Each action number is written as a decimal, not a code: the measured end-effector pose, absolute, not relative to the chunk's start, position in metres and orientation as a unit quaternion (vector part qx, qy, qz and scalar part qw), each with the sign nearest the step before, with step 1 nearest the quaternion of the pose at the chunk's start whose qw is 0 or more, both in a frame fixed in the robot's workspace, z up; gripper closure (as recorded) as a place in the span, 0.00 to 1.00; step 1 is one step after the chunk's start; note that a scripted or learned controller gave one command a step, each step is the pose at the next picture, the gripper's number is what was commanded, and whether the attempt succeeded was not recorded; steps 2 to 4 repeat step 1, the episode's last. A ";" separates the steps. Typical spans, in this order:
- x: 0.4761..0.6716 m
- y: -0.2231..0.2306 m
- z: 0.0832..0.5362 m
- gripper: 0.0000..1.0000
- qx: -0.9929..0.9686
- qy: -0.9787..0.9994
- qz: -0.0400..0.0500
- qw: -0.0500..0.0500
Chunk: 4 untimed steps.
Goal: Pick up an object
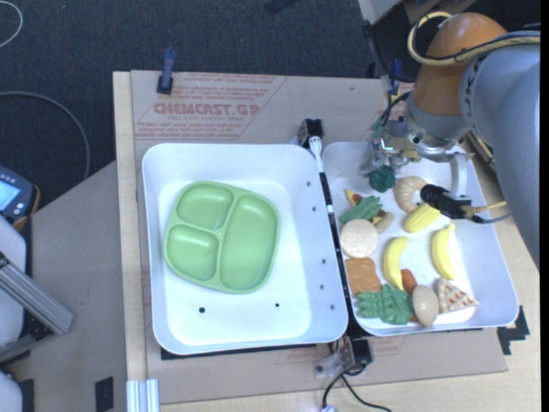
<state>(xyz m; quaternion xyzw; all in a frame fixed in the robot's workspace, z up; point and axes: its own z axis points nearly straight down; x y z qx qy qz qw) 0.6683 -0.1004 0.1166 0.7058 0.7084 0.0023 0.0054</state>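
The gripper (383, 163) is lowered over a green toy (382, 178); whether it is closed cannot be told; it should be centred before closing.

You have wide open floor in the left bin (163, 316): the green divided plate (223, 236) sits toward its upper left, leaving bare white along the bottom and right side. The right bin (506, 294) is crowded. Toy food packs its middle and lower half, bananas (416, 256) touching their neighbours, a green leafy piece (386, 305) and a pizza slice (455, 299) near the front rim. The arm (480, 67) blocks the upper right corner, with the gripper (383, 163) low over the bin's top edge. A black clip (310, 130) stands where the bins meet.
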 end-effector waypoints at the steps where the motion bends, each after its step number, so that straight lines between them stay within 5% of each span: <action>1: 0.669 -0.019 0.191 1.00 0.704 0.710 0.004 0.003; 4: 0.669 -0.019 0.191 1.00 0.704 0.710 0.004 0.003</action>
